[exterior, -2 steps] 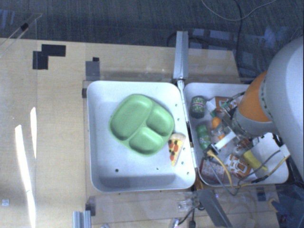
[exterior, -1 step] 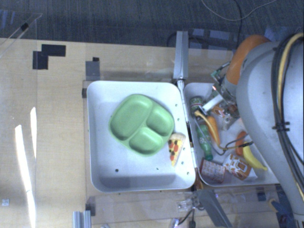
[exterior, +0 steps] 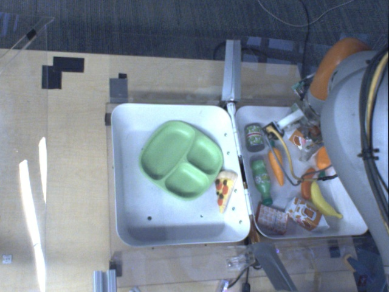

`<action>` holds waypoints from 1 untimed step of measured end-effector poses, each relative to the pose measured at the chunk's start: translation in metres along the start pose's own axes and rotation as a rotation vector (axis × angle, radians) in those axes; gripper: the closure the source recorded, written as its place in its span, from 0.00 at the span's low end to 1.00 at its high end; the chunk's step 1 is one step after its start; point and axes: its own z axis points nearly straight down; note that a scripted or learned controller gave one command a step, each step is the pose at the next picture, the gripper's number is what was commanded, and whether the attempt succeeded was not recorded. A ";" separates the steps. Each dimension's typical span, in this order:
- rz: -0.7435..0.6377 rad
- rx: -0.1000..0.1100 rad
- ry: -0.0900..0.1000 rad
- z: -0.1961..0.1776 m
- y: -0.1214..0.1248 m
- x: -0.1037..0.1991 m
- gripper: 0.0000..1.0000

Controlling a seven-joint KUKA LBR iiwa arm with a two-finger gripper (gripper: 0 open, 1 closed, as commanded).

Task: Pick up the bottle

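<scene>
Grey arm (exterior: 358, 163) looms; green bottle (exterior: 262, 180) lies lengthwise, cap toward camera; tool's grip cannot be told.

Two white bins sit on a pale wood-toned worktop (exterior: 67, 181); the left bin (exterior: 130, 218) holds a light green sectioned plate (exterior: 181, 158) at the frame's middle and, just right of it, a toy pizza slice (exterior: 225, 189) in yellow with red spots. In the right bin (exterior: 352, 221), the bottle (exterior: 262, 180) is green, above it a can (exterior: 254, 136) is dark green with a paler label, and beside them lies an orange carrot (exterior: 276, 166). Lower right, a banana (exterior: 324, 201) is yellow, a carton (exterior: 303, 213) orange and white, and a small box (exterior: 272, 219) reddish with a chequered print. The arm (exterior: 355, 120) at the right is grey with an orange band (exterior: 331, 62). Black marks (exterior: 61, 70) sit at the upper left, under blue-grey carpet (exterior: 152, 11).
</scene>
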 end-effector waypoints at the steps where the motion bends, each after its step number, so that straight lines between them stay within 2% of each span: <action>1: 0.210 0.006 0.004 -0.001 0.017 -0.096 0.00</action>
